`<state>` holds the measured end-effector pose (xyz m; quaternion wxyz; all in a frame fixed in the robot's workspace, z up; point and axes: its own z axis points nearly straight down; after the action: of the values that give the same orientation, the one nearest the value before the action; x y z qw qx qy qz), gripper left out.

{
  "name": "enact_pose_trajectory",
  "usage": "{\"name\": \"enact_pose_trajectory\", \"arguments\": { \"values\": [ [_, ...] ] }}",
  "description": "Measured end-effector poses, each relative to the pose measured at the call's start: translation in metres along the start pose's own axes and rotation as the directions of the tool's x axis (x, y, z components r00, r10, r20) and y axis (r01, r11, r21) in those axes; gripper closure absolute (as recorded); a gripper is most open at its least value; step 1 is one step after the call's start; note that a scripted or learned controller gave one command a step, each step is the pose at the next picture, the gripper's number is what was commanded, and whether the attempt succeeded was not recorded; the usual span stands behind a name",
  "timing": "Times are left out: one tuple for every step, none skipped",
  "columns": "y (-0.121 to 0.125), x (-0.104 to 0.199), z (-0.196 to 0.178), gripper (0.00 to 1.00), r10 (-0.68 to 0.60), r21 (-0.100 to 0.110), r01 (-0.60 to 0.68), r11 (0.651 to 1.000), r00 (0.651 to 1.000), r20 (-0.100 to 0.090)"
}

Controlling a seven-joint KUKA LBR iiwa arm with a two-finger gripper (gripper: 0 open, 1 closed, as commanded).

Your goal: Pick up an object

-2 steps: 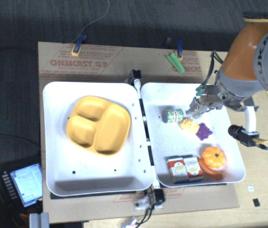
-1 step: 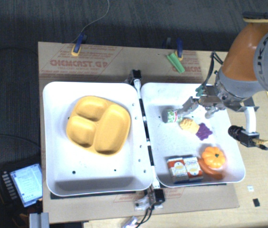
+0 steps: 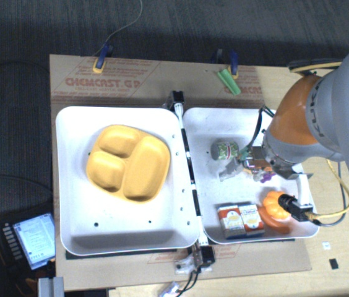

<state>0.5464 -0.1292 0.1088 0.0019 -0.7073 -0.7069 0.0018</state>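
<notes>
Where claw (image 3: pixel 233 166) hovers, can (image 3: pixel 225 150) (tipped) adjacent

Two shallow white bins, the left bin (image 3: pixel 69 184) touching the right bin (image 3: pixel 202 129), sit on a brown desk (image 3: pixel 131 82). A green marker (image 3: pixel 229 81) lies near the desk's far edge.

The arm (image 3: pixel 341 113) enters from three o'clock as a bulky, rounded grey housing with a smooth matte shell. Toward nine o'clock of it sits a glossy orange band (image 3: pixel 292 113), then a darker grey wrist collar. A thin black cable (image 3: pixel 259 129) curves along the wrist's nine o'clock side, beside small metal fittings with purple and green specks.
</notes>
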Motion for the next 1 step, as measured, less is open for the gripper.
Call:
{"name": "enact_pose_trajectory", "arguments": {
  "values": [
    [-0.0517,0.0123,0.02,0.0,0.0,-0.02,0.0,1.0,1.0,0.005]
  ]
}}
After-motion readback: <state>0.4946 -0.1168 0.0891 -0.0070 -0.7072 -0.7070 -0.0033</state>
